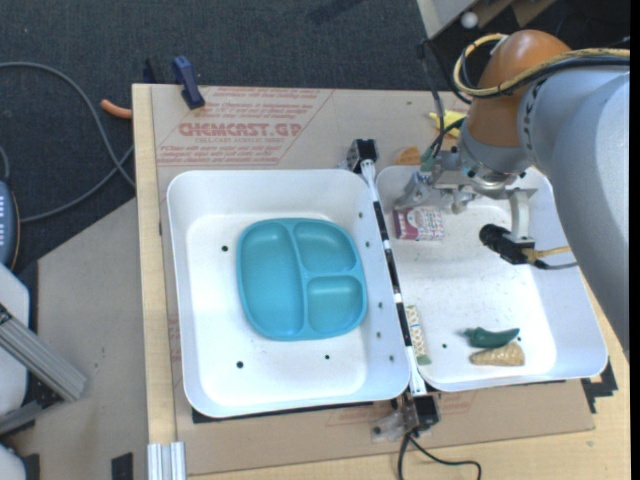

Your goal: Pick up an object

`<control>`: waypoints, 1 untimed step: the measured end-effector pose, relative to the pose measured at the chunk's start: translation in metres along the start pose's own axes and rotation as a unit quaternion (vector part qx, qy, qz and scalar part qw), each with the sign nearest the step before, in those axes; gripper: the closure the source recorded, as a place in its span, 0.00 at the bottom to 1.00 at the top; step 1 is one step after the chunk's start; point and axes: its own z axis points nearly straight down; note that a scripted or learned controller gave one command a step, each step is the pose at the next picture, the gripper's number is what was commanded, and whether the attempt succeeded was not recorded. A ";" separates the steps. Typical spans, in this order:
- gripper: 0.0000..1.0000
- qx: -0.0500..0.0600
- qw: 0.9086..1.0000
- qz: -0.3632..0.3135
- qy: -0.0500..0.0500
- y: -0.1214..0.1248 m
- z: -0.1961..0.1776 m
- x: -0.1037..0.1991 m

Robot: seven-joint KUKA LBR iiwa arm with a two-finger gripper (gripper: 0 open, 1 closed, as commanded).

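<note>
My gripper (438, 190) hangs over the far left corner of the right bin (560, 353). Just below it, and touching or nearly touching it, lies a small pink and white container (420, 224) on its side. Near the bin's front edge lie a green curved piece (493, 336) and a tan wedge (498, 356), close together and well apart from the gripper.
The left bin (200, 348) holds a teal divided plate (300, 276). A small patterned strip (413, 330) lies by the wall between the bins. An orange bit (408, 155) sits behind the right bin. A blue clamp (187, 80) is on the bench's far edge.
</note>
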 end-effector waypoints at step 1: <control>1.00 -0.003 1.000 0.000 0.000 0.002 -0.012 0.001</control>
